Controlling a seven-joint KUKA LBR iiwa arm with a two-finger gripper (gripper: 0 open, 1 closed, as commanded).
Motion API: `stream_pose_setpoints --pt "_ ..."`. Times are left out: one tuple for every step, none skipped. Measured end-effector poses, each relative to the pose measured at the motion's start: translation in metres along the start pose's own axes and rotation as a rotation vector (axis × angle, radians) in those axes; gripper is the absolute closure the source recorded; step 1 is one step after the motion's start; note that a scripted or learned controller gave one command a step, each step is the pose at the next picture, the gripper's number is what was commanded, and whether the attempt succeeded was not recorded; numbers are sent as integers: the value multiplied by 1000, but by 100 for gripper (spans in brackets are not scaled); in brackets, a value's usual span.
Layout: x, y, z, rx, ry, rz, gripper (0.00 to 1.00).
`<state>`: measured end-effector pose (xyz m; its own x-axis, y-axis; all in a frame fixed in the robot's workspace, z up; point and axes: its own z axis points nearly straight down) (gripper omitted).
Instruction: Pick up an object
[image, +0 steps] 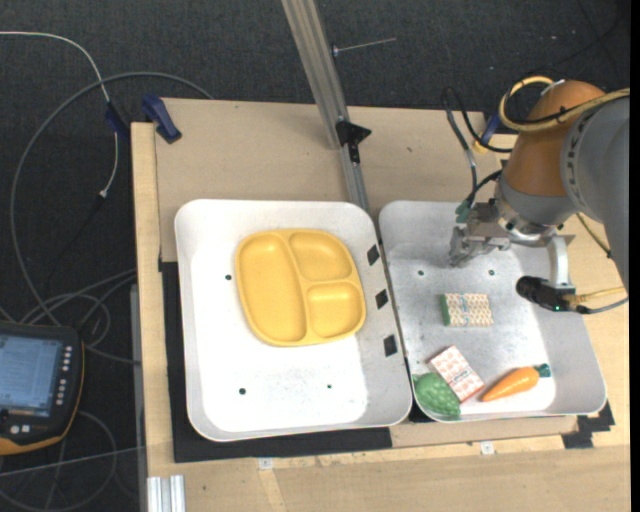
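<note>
The jaws (466, 250) are small and dark against the right-hand shallow white bin (570, 345); whether they stand apart or together cannot be told. The grey arm with its orange band (550, 130) reaches in from the right, wrist bent down over that bin's far part. Nearer lie a patterned green-edged packet (467, 309), a red-and-white box (456, 372), a green leafy toy (436, 394) and an orange toy carrot (512, 383). A yellow divided plastic tray (298, 285) sits in the left bin (205, 330).
</note>
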<state>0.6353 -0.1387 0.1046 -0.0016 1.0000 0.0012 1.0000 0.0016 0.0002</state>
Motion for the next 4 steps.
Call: stream_pose_setpoints --pt "-9 5 -58 -8 -3 1 100" --pt "-8 9 -102 -7 -2 0 100" --pt "-8 11 -141 -6 -2 0 100" --pt "32 -9 -135 3 1 -2 100"
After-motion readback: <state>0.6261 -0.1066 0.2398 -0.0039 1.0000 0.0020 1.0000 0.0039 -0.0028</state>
